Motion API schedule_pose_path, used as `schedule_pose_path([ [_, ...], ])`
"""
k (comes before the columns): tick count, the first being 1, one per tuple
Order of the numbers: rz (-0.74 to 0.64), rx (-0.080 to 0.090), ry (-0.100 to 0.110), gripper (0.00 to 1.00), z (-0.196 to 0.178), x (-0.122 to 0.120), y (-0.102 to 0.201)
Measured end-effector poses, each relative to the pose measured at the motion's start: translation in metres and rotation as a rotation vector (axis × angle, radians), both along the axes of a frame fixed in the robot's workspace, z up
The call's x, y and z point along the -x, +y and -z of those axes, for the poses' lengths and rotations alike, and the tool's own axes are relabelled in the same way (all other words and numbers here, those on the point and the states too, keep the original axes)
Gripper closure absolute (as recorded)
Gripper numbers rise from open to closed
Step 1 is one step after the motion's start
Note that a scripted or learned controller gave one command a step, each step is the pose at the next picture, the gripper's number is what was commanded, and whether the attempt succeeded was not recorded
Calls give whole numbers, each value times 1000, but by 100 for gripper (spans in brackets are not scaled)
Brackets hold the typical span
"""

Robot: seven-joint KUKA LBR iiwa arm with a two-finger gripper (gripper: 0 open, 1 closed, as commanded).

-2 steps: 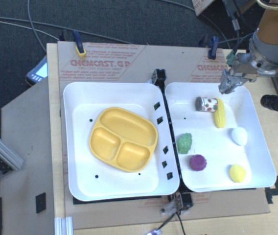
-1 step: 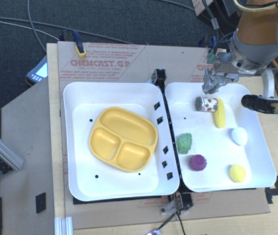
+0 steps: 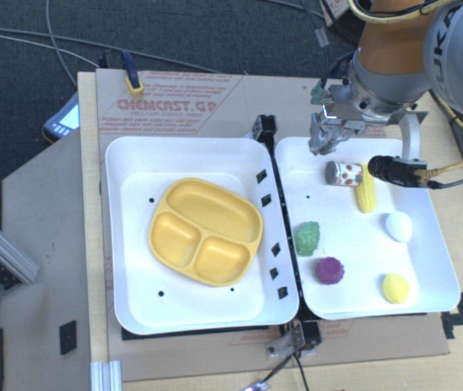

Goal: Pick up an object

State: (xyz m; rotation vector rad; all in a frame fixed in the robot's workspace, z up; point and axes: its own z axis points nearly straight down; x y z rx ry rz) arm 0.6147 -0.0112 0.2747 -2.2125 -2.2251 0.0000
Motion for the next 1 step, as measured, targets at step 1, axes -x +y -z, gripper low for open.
schedule_pose_path([
  [1, 0, 0, 2, 100, 20, -6, 56],
])
